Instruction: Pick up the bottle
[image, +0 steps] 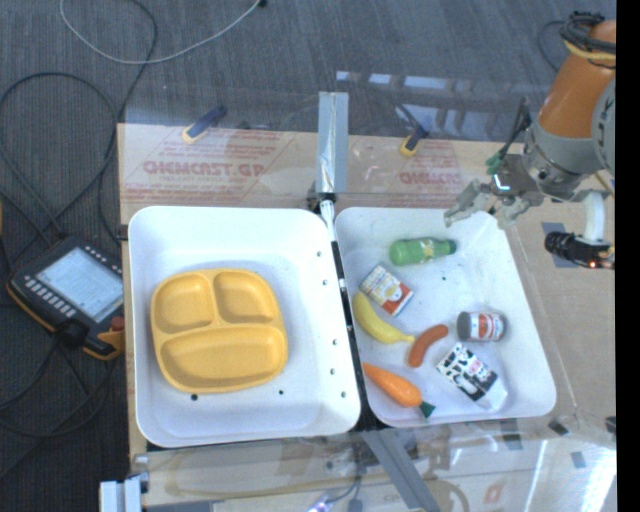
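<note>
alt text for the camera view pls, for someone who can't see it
A grey and orange robot arm holds its open claw over the far right corner of the right bin, just beyond a green bottle lying on its side. That bin also holds a banana, carrot, sausage, can and two small cartons; the left bin holds a yellow divided tray.

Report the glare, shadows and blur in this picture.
Camera view: even, soft light; the green bottle and yellow tray cast only faint shadows; reflections streak the clear sheet along the bench's near edge; the gripper looks slightly soft, the bins sharp.
</note>
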